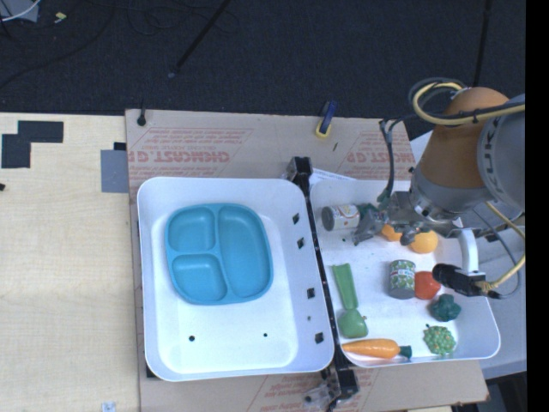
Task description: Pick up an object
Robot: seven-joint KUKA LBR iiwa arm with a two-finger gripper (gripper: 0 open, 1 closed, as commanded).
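Observation:
My gripper hangs low over the upper middle of the right bin, reaching in from the right below the orange-banded wrist. Just to its left a small silver can lies on its side, close to the gripper. A small orange piece shows right beside the gripper, and a yellow-orange fruit lies a little further right. Whether anything is held is hidden by the gripper body.
Also in the right bin: a green bottle-shaped toy, a carrot, a green can, a red piece, a dark green broccoli, green grapes. The left bin holds a blue divided plate.

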